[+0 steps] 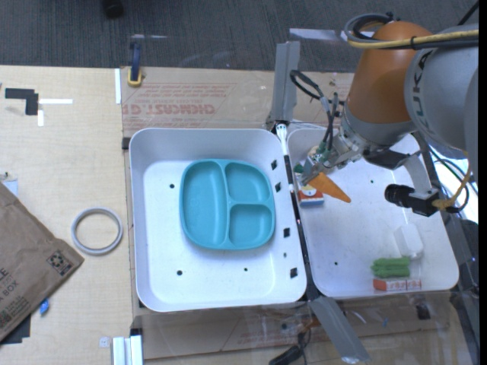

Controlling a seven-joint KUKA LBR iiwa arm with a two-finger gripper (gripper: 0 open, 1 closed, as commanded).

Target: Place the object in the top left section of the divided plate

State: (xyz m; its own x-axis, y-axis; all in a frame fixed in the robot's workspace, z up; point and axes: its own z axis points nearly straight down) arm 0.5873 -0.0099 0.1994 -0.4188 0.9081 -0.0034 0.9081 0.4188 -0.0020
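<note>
Not far along imo: the orange carrot (332, 187) sits in the right bin (358, 265) under the end effector (313, 166), can't tell its state, and the teal divided plate (227, 204) has nothing in it.

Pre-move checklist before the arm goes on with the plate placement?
1. Pincer above right bin's left edge: ok.
2. Object clamped in the pincer: cannot tell; orange carrot-shaped piece lies just beside it.
3. Divided plate flat in left bin: ok.
4. Plate sections free of items: ok.
5. Green item and white block lie away from the pincer: ok.
</note>
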